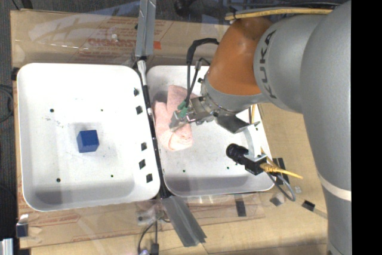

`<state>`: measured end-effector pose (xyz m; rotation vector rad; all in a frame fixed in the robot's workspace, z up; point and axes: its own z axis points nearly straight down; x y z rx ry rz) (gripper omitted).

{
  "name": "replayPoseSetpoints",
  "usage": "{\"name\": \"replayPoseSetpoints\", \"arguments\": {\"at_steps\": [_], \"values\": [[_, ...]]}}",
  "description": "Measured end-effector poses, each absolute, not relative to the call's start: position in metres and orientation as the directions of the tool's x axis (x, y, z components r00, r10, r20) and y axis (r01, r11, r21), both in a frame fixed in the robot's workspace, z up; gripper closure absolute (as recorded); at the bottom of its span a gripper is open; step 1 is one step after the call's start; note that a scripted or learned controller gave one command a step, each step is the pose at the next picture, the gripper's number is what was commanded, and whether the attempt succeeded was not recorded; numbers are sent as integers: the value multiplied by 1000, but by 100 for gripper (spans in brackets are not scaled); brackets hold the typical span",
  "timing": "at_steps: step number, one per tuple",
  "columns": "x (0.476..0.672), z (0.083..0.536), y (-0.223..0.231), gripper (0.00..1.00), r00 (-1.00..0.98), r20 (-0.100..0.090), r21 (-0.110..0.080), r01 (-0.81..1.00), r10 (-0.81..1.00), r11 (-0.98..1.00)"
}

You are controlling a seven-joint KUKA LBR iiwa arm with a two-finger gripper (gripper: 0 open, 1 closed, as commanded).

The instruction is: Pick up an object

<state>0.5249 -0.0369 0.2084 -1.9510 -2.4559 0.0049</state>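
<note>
Pink cloth [172,119]: crumpled, lay in right bin [209,185], near its left wall. Gripper [182,115]: sat over cloth's middle, touching it; grip state couldn't be told, fingertips hidden vs. fabric. Arm [280,51]: reached in from right. Blue cube [88,140]: in left bin [36,86], well apart.

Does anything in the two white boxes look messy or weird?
Not really. The pink cloth in the right bin lies crumpled against the wall between the bins, right where the gripper is. The blue cube sits flat in the left bin. Nothing looks spilled or broken.
</note>
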Motion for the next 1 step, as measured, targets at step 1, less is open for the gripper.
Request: {"name": "replayPoseSetpoints", "arguments": {"at_steps": [1], "values": [[594,207,-52,100,193,-1,-6,981,981,-193]]}}
